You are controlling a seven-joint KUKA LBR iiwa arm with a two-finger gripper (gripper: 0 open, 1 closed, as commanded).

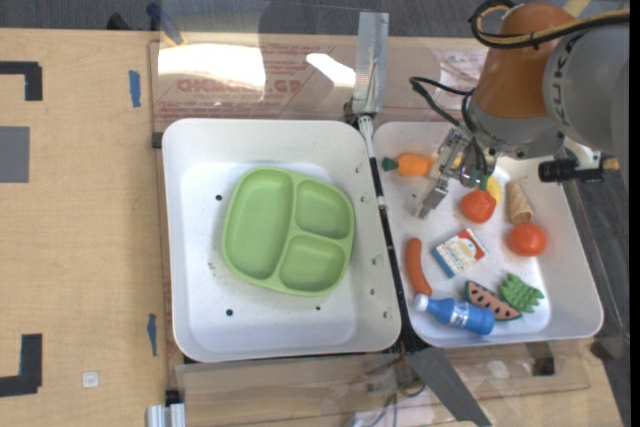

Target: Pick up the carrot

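Carrot (pixel 411 164), a small orange toy with a green top, lies in the right white bin's (pixel 585 287) far left corner, near the divider. Just beside it on the right hangs the metal end effector (pixel 436 198), its two fingers slightly parted and clasping nothing. A lime-green sectioned plate (pixel 288 231) rests in the left bin (pixel 190 215).

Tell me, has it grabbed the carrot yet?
Not yet. The carrot lies on the floor of the right bin, near its upper left corner. The gripper has reached into that bin and hangs just beside the carrot. Grasping and lifting are left.
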